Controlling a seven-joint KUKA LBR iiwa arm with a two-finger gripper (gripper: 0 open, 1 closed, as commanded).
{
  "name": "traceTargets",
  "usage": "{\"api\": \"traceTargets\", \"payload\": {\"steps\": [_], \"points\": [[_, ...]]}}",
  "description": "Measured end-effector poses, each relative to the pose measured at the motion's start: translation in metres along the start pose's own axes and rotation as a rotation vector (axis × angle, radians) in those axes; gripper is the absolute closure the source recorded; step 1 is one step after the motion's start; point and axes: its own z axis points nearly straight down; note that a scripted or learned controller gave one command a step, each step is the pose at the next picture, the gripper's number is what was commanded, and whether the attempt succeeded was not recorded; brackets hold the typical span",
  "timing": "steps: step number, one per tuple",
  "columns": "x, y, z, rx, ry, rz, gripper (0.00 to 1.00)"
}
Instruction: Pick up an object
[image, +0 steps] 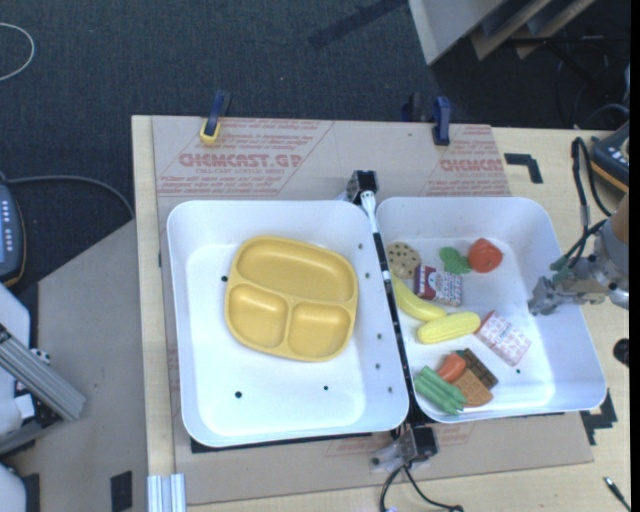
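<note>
- two white bins sit side by side on the tabletop (300, 150), held by clamps at the back edge, likely so they don't slide when the arm pushes around.
- left bin (200, 330) carries just a yellow divided plate (291, 297), lying flat near its middle, well apart from the toys.
- right bin (560, 360) holds all the pickable stuff, bunched toward its left half: cookie (403, 259), red tomato (485, 254), green leafy piece (455, 260), small red-white packet (441, 285), banana (413, 302), corn cob (449, 327), pink wrapped packet (504, 338), green beans (440, 389) beside an orange-brown piece (468, 372).
- hand (552, 296) sits at the right bin's right side, low over bare bin floor, apart from every toy; nothing seen between its fingers, and whether it's open or closed can't be told at this size.
- judgement: nearest candidate is the pink wrapped packet; the hand needs to shift left to reach anything.
- crowding risk: banana, corn cob and small red-white packet touch or nearly touch, so a grab there could nudge the neighbours.
</note>
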Motion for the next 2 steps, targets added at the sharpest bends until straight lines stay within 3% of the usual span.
{"api": "traceTargets", "payload": {"steps": [1,2], "points": [[0.0019,0.0029,-0.0643,-0.002,0.0,-0.001,1.0],[0.0018,0.0035,-0.0627,0.004,0.002,0.0,1.0]]}}
